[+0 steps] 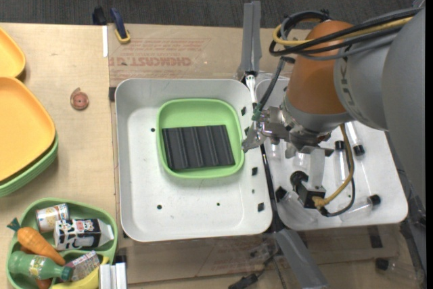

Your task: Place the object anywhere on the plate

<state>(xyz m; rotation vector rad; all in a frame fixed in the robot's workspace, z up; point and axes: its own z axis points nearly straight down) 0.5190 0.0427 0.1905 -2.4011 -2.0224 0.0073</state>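
A green square plate [169, 117] lies in the left white bin [135, 199], toward its back. A dark grey ribbed rectangular object [197, 147] rests flat on the plate and covers most of its floor. My gripper [298, 145] hangs over the left side of the right bin [379, 206], just right of the wall between the bins. The grey arm and its orange band [318, 81] cover it from above. It stands apart from the plate and the ribbed object.
Cables [338, 189] loop from the wrist down into the right bin. Yellow and green plates [20, 139] are stacked at the bench's left. A green bowl [101, 223] with toy food stands at the front left. A metal post [251, 37] rises behind the bins.
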